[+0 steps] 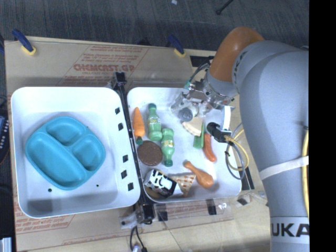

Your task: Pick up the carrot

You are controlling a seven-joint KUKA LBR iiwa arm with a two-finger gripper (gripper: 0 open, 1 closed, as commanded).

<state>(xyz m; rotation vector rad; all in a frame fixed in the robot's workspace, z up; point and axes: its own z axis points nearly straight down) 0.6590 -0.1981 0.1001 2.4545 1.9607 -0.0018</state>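
Observation:
The carrot (138,123) is a short orange piece lying lengthwise against the left wall of the right bin (157,94), near the divider. My gripper (186,108) hangs over the upper middle of the same bin. It is about a hand's width to the right of the carrot and slightly further back. It sits just above a pale cheese wedge (193,126). Nothing is visibly held in it. The grey arm (268,104) with its orange band reaches in from the right and covers the bin's right edge.
Two green bottles (154,122) (167,146) lie right of the carrot, and a brown disc (149,153) lies below it. A sausage (209,147), a drumstick (199,175), a cone (185,182) and a black-and-white piece (160,181) fill the front. A blue divided plate (64,151) sits in the left bin.

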